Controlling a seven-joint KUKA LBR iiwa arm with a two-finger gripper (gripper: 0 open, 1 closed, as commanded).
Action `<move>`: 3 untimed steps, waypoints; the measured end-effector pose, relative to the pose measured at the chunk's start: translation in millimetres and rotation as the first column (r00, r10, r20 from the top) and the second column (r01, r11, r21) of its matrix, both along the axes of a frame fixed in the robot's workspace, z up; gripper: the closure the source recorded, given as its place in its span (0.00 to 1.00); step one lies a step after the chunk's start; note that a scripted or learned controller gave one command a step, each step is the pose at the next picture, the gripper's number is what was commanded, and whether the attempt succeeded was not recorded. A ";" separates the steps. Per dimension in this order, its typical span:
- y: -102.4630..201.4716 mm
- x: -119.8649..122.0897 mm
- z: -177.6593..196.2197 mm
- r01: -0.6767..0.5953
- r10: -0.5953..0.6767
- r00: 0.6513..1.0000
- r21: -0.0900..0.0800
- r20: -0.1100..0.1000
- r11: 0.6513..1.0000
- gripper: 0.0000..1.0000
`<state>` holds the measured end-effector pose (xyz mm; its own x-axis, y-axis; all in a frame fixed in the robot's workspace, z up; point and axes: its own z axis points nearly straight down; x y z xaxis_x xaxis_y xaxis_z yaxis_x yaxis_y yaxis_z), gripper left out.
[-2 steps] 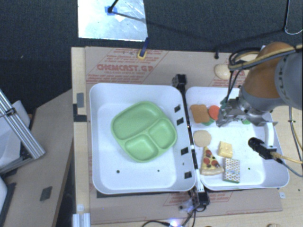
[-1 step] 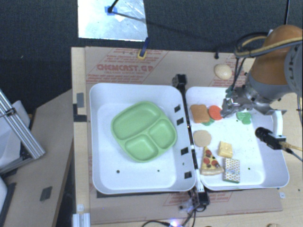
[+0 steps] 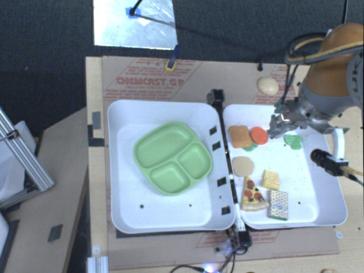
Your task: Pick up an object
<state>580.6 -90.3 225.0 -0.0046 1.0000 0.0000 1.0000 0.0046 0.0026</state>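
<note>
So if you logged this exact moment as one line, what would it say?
arm: over right white bin | gripper: beside round red toy slice, holding nothing seen | green divided plate: left bin

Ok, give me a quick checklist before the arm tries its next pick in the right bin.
1. Claw over the right bin: ok.
2. Object near the claw: ok, orange disc and green piece sit close by.
3. Claw holding something: cannot tell.
4. Targets apart: not ok, orange disc touches the toast.
5. Pizza slice and cracker lying flat: ok.
6. Green tray in the left bin, out of the way: ok.
</note>
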 end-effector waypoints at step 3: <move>153.2 -68.9 7.6 -0.005 0.005 1.000 0.002 -0.004 1.000 1.00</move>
